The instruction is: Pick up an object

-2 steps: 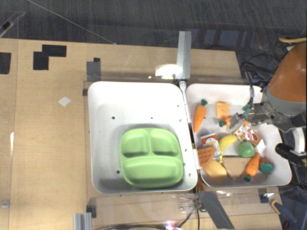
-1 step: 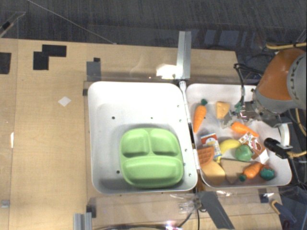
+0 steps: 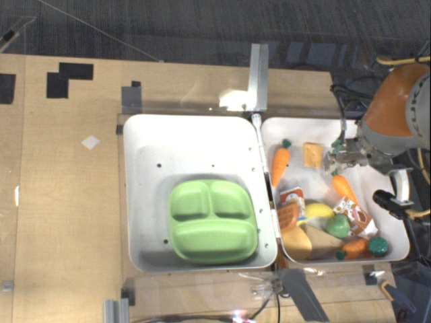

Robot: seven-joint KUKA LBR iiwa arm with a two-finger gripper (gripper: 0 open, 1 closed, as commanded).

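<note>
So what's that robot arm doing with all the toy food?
The arm's gripper sits over the right bin, near a yellow cracker and an orange carrot. It is trying to pick something up, but nothing looks lifted yet. More toy food is heaped at that bin's near end. The left bin holds a green divided plate.
</note>
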